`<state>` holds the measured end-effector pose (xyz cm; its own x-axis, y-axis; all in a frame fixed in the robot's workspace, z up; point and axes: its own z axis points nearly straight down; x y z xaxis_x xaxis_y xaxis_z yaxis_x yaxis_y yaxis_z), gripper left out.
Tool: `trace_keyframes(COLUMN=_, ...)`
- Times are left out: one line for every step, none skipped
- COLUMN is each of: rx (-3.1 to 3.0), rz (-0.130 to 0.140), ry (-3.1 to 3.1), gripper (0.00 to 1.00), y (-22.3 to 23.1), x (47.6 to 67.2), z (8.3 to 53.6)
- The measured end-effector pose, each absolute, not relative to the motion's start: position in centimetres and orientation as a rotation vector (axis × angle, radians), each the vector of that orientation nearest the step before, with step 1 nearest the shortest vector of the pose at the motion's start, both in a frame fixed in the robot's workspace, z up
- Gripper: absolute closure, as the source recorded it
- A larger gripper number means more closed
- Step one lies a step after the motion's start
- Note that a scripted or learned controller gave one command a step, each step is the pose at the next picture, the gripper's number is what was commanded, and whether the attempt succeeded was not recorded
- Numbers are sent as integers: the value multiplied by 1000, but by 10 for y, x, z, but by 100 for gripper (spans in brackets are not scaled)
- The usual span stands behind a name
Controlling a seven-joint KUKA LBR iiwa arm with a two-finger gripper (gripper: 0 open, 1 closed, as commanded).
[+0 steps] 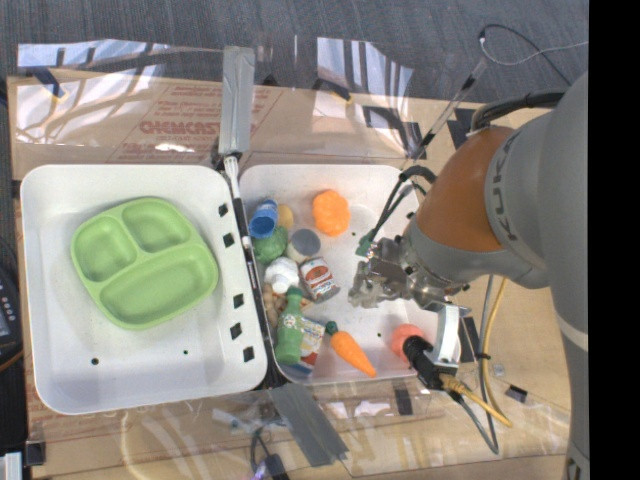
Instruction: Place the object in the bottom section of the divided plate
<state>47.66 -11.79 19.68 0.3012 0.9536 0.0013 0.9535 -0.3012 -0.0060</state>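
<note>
- Wooden bench on grey carpet, bearing two white bins side by side.
- Gripper low over right bin, near its right wall; whether spread or pressed together cannot be told.
- Just left of it: small can; orange ball toward the far edge; toy carrot near the front edge.
- Further left, against the bin's left wall: blue cup, green bottle.
- Green divided plate in left bin, toward its far-left corner.
</note>
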Motion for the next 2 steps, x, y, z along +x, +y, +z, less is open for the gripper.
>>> trace_keyframes(rx=-2394, rz=5, ry=-2026, gripper=100, y=-106, x=475, z=119)
trace_keyframes(rx=-2697, rz=2, ry=-1604, gripper=100, y=-17, x=477, z=191)
